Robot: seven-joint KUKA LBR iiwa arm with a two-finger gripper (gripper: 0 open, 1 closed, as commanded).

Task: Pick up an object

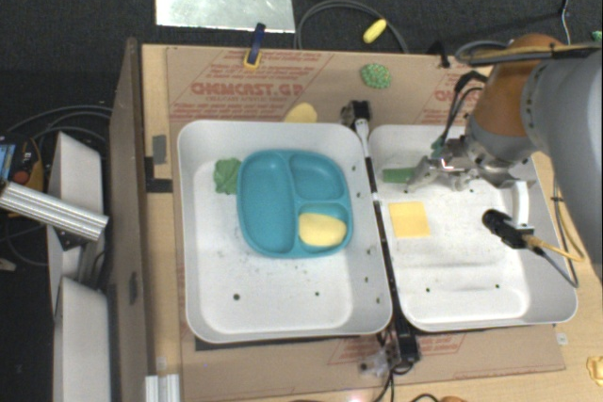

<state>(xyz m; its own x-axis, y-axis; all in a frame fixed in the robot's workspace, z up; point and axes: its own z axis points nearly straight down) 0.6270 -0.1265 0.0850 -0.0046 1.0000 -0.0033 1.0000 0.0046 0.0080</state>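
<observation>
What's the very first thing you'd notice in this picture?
The bright blue plate in the left bin stands out, with a yellow lump in one of its sections. In the right bin, a flat yellow square lies below the grey robot arm reaching in from the right.

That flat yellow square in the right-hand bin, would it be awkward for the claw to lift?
Probably. The yellow square lies flat on the right bin's floor, so fingers may find little edge to pinch. It looks thin, so likely light, and it may slide if pushed. It won't roll. Stiff or floppy, I can't tell.
</observation>
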